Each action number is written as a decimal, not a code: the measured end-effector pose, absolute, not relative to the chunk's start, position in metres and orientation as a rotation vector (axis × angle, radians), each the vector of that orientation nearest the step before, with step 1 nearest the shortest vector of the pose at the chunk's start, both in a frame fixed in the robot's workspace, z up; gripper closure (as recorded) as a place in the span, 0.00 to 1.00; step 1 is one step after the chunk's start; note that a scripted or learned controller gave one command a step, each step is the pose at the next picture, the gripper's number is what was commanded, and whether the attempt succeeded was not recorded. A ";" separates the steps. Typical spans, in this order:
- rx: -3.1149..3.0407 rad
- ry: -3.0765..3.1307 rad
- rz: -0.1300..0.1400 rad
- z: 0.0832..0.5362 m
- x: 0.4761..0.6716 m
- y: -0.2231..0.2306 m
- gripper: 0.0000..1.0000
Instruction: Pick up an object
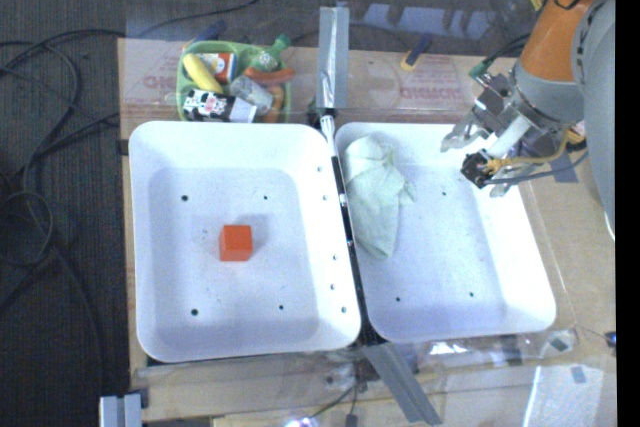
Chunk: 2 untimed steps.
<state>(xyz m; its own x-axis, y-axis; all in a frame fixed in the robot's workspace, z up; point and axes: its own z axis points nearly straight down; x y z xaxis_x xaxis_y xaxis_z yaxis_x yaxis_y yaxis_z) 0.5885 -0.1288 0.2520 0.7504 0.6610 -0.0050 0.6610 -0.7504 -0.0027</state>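
Orange cube [236, 242]: lies on the flat bottom of the left bin [150, 215], near its middle and well apart from every wall.
Cloth [376, 191]: pale greenish-white and crumpled; lies in the right bin [500, 275] along its left wall, from near the far left corner to about halfway down.
Tool [468, 147]: hangs over the far right part of the right bin, tilted and pointing leftward; well apart from the cloth and farther still from the cube.
Tool state: I cannot tell how far open it is, nor whether it has hold of anything.
Arm [560, 65]: grey with an orange band, reaching in from the right, over the far right corner of the right bin.
Bins: white and shallow, side by side, rims just beside each other.
Basket [182, 80]: green, on the counter [440, 87] just behind the left bin, packed with small things, one yellow and one red among them.
Metal bar [333, 55]: grey, standing behind the spot where the bins meet.
Blue and yellow thing [417, 52]: small, lying on the counter behind the right bin.
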 end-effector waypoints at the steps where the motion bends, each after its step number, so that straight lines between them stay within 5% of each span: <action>1: -2.887 -1.245 0.010 0.268 0.619 -0.153 0.00; 2: -2.986 -0.977 0.010 0.254 0.632 -0.208 0.00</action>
